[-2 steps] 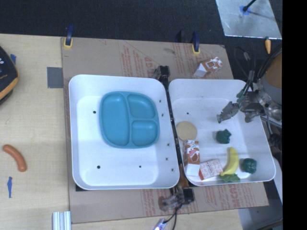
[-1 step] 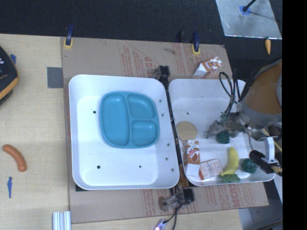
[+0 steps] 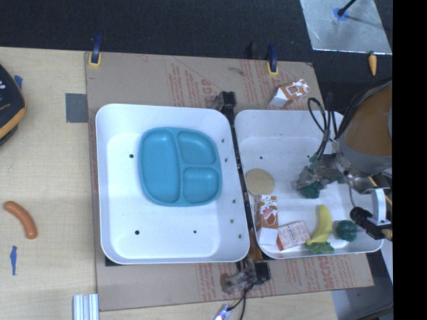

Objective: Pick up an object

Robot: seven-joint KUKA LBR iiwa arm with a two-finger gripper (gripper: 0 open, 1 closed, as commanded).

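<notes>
The right bin (image 3: 280,129) holds a tan round disc (image 3: 259,179), a brown and white carton (image 3: 267,213), a small white and red packet (image 3: 293,235), a yellow banana (image 3: 322,224) with a green piece (image 3: 321,247) at its lower end, and a dark green lump (image 3: 345,230). My gripper (image 3: 311,182) is down in this bin at its right side, right over a dark green object (image 3: 310,191). The grey arm with its orange band (image 3: 370,129) comes in from the right.
The left bin (image 3: 117,179) carries a blue divided plate (image 3: 180,165). A small carton (image 3: 290,93) lies on the cardboard behind the right bin. A sausage (image 3: 21,219) lies on the bench at far left. Clamps hold the cardboard's back edge.
</notes>
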